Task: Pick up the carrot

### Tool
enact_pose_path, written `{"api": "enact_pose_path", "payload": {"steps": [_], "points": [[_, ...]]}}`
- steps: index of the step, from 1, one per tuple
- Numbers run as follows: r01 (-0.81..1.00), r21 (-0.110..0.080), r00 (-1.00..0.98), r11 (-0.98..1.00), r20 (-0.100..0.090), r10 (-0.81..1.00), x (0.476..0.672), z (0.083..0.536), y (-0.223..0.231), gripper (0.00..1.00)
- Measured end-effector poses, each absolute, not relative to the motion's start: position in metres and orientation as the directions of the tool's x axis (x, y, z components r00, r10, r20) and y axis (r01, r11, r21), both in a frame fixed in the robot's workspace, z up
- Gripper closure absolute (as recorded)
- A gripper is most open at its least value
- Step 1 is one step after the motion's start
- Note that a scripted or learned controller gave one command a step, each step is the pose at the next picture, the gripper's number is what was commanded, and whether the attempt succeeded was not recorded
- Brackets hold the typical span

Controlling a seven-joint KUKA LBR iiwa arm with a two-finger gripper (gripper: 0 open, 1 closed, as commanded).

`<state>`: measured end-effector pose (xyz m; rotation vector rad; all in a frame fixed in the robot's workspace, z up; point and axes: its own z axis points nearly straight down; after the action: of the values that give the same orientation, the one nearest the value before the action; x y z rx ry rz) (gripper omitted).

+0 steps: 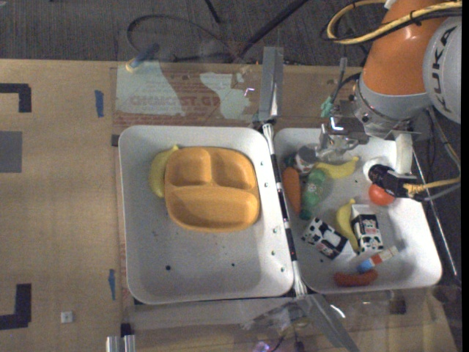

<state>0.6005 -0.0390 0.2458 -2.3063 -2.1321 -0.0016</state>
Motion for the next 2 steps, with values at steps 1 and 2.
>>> {"api": "enact_pose_path", "payload": {"steps": [1, 2], "points": [[0.976, 0.005, -0.219, 0.219, -0.002, 0.976, 0.620, 0.259, -0.030, 1.00], [0.851, 0.000, -0.525, 0.525, 0.001, 0.851, 0.622, 0.245, -0.004, 1.00]]}}
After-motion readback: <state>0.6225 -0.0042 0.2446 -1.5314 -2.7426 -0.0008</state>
